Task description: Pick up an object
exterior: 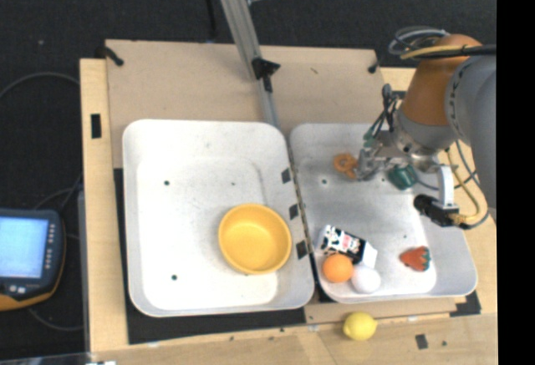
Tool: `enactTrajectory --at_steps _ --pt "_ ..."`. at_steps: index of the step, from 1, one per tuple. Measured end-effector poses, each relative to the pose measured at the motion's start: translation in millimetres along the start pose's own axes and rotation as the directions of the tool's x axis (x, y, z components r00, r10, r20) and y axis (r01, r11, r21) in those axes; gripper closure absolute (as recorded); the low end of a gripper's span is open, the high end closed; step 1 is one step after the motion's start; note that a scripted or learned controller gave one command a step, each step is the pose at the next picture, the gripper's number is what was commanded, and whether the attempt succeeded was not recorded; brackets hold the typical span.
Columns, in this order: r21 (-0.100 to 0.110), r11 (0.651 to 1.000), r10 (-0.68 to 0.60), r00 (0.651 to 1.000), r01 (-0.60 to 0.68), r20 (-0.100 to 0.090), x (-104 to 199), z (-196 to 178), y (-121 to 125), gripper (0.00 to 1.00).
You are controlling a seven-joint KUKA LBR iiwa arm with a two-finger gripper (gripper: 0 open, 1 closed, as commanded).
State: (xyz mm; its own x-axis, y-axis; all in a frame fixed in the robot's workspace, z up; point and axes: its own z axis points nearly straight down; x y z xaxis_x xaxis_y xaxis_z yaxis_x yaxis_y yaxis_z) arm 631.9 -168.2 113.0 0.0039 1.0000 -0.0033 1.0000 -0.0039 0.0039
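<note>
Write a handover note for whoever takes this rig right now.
Gripper: low in the right bin, upper part, beside a small orange-brown object; jaw state can't be read, no object seen held.
Right bin: teal object by the wrist, red object near the right rim, black-and-white carton, orange ball and white ball at the front.
Left bin: yellow bowl.
Yellow lemon lies outside, on the bench.
Done: nothing lifted. Left: grasp and raise an object.
</note>
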Motion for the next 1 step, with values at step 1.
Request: enactTrajectory --at_steps 1 --pt "-0.002 1.000 -0.005 1.000 0.005 -0.003 -5.7 -50.5 -5.8 1.00"
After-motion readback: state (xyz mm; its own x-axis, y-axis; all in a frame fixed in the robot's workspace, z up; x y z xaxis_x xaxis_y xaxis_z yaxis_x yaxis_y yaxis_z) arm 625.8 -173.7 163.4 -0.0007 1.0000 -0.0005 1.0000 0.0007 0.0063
